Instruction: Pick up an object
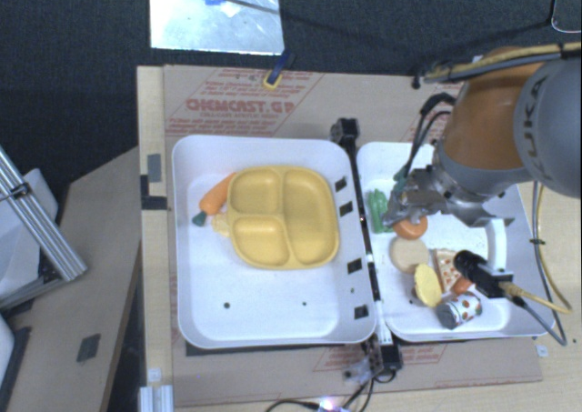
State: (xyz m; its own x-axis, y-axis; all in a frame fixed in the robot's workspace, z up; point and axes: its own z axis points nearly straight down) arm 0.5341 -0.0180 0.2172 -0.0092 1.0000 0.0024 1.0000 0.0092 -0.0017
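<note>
Dark carpet surrounds your bench, where a brown cardboard sheet printed in red lies under two shallow white bins with rounded corners. Your left bin holds a smooth yellow plate moulded into three compartments, with a tapered orange carrot touching its edge at 9 o'clock. Your right bin carries the small clutter. A round orange piece sits directly under the metal gripper, which hangs low over that bin's 10 o'clock corner; you cannot tell how its fingers are set or whether they grip anything. A green item lies just left of it. Toward 6 o'clock sit a pale disc, a yellow oval, a pizza-like wedge and a small can on its side.
</note>
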